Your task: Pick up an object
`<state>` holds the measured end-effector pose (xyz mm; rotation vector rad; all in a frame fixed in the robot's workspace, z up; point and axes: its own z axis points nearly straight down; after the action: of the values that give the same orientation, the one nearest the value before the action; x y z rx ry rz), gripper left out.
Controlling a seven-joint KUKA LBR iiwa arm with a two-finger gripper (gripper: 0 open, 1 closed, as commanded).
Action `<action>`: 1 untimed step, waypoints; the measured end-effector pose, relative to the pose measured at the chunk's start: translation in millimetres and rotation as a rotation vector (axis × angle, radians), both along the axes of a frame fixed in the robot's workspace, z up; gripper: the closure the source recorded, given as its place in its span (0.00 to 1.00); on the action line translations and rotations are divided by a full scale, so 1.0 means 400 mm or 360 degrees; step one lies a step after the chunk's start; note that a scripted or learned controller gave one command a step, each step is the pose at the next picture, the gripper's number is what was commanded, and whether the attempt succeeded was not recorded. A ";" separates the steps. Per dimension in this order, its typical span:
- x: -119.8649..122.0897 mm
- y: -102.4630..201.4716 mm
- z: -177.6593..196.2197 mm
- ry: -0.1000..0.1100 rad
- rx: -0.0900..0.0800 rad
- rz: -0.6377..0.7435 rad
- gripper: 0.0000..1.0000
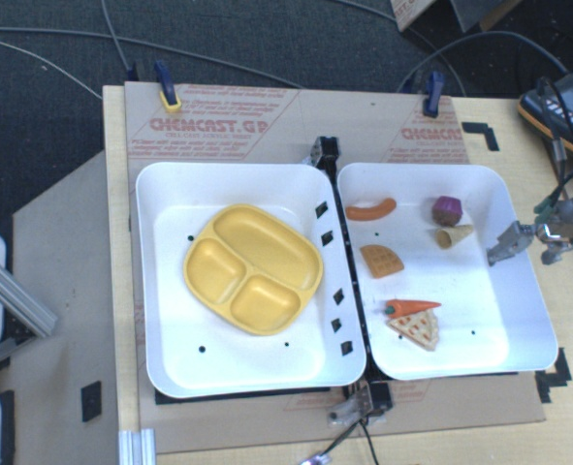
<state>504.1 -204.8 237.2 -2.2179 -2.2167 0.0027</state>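
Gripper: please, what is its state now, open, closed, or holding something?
Gripper: at the right bin's right rim, holding nothing; open or closed cannot be told.

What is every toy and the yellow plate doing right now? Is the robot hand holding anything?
yellow divided plate: lying flat in the left bin, nothing on it.
sausage: lying loose in the right bin.
purple ice cream cone: tipped on its side.
waffle piece: lying flat.
carrot: lying beside the pizza slice.
pizza slice: lying flat.
gripper: at the right bin's right edge, holding nothing.
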 end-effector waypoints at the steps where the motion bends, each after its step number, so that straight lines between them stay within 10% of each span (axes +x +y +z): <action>1: -0.011 -0.003 -0.156 0.0002 0.0002 0.0000 0.00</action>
<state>499.7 -205.9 174.8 -2.2169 -2.2155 0.0031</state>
